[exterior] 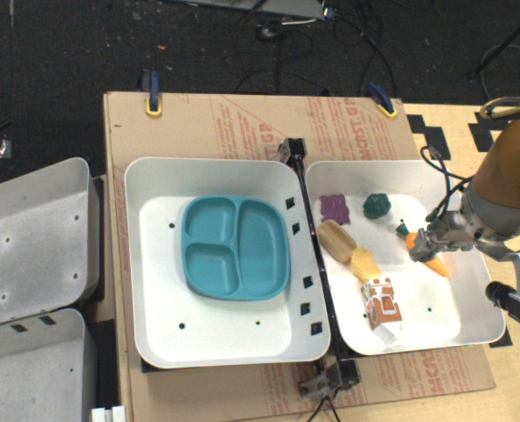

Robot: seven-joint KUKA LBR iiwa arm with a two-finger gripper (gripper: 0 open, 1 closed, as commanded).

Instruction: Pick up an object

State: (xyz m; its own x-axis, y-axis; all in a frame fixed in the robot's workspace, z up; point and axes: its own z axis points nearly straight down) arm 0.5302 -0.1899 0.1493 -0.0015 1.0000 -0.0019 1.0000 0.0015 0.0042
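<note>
Big picture first: the desk (207, 126) carries two white bins. The left bin (155, 323) has a teal divided plate (236, 247) lying flat in its middle. My arm (506, 178) comes over the right bin (471, 319), and my tool (425, 243) sits low on an orange piece (437, 265) by the right wall; I can't tell how its grip stands. Further left: a wooden brush (348, 250), a small printed box (382, 304), a purple block (334, 207), a dark green lump (377, 205).
</note>
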